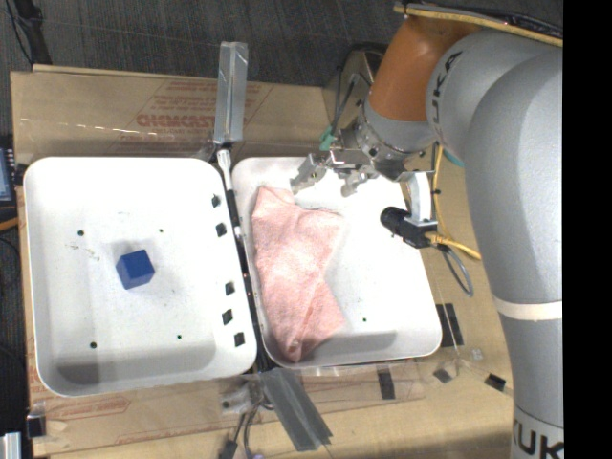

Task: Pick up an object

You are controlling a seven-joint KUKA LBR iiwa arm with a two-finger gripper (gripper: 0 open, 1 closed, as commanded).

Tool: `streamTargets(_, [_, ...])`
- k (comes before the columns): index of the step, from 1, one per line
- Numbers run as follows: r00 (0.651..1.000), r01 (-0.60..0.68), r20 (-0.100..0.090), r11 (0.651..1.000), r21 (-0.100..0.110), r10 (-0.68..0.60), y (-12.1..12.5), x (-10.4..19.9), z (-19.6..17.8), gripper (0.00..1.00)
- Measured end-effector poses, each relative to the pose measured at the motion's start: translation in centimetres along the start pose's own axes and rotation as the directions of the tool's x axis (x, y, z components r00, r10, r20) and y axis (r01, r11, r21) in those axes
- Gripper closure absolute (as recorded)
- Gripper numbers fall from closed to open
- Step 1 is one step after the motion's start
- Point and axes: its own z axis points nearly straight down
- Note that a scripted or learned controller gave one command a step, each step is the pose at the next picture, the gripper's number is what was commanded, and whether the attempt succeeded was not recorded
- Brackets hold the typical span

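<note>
Pink cloth point(295, 271), crumpled and folded, is the largest loose item and lies in the right bin point(406, 299), along that bin's left wall. It runs from near the bin's far edge down to its near edge, where its lower end bunches against the near-left corner. Its upper right part spreads toward the middle of the bin floor.

Above it, the grey arm point(507, 161) with its orange band point(411, 65) reaches in from the right side of the worktop point(115, 103) and bends over the far edge of the right bin. The end effector point(330, 175) hangs over the far part of that bin, just beyond the top edge of the cloth. Two metal fingers point(306, 175) point left and downward and stand apart, so it is open with nothing between them. Whether the tips touch the cloth cannot be told.

The left bin point(57, 256) sits side by side with the right one, their inner walls touching along the middle of the worktop. A small blue cube point(135, 268) rests on its floor, left of centre and well apart from the cloth.

A brown cardboard sheet point(96, 103) with red print lies under both bins, showing along their far edge.
</note>
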Motion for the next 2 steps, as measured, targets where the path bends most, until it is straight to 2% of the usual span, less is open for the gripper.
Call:
streamTargets(1, [0.998, 0.067, 0.001, 0.998, -0.006, -0.067, -1.5, -4.6, 11.6, 0.00])
streamTargets(2, [0.947, -0.322, -0.002, 0.947, -0.005, 0.322, 2.5, -4.1, 11.5, 0.00])
